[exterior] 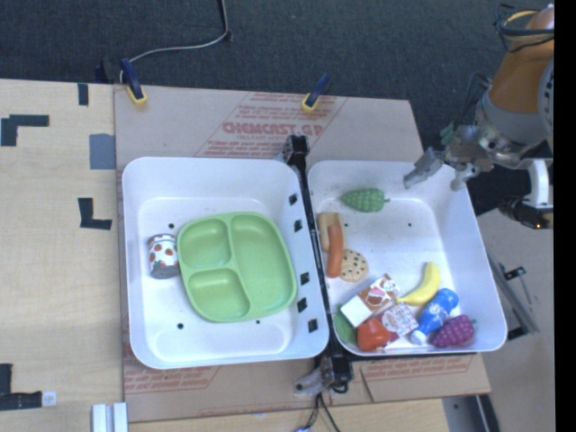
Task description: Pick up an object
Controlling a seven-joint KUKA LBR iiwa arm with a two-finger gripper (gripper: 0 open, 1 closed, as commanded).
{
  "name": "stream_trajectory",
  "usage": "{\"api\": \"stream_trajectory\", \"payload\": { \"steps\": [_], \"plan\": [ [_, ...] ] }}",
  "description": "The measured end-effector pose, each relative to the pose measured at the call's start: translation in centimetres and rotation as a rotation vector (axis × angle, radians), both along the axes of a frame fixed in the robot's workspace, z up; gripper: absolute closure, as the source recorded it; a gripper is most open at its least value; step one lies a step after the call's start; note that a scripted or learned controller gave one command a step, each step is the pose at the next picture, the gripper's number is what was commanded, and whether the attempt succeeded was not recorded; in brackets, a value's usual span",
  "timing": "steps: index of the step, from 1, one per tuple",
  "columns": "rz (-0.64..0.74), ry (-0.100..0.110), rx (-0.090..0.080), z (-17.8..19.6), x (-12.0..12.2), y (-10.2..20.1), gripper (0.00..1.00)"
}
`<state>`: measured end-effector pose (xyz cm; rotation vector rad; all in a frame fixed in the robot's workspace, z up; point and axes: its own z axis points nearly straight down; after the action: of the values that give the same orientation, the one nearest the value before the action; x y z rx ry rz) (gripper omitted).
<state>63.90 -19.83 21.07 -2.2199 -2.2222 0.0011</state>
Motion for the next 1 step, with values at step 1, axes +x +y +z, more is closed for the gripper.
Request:
{"api": "stream_trajectory", "payload": {
  "steps": [1],
  "plan": [
    [0.0,-0.003,-0.001,-12.4,-5.63,-1.05,0.0]
  ]
}}
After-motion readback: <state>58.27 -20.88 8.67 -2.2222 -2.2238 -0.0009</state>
